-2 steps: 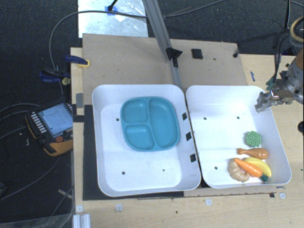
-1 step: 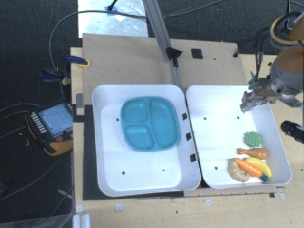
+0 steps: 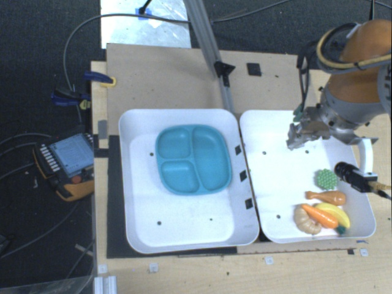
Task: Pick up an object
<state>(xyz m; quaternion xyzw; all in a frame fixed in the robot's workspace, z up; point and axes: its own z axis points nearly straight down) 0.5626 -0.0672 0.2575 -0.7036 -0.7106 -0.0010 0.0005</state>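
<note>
Hand (image 3: 298,137) over right bin (image 3: 269,182), upper middle; grip state cannot tell. Toy food clustered in bin's near right corner, apart from hand: green ball (image 3: 326,178), drumstick (image 3: 327,196), carrot (image 3: 320,215), banana (image 3: 335,214). Blue divided plate (image 3: 193,158) in left bin (image 3: 184,225).

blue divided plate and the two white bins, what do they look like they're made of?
Blue divided plate: likely moulded plastic; uniform colour, soft rounded compartment ridges, a dull sheen rather than a glaze.
Left bin and right bin: probably thin formed plastic; plain white, rounded corners, smooth matte walls. Painted metal can't be ruled out from this view.
</note>
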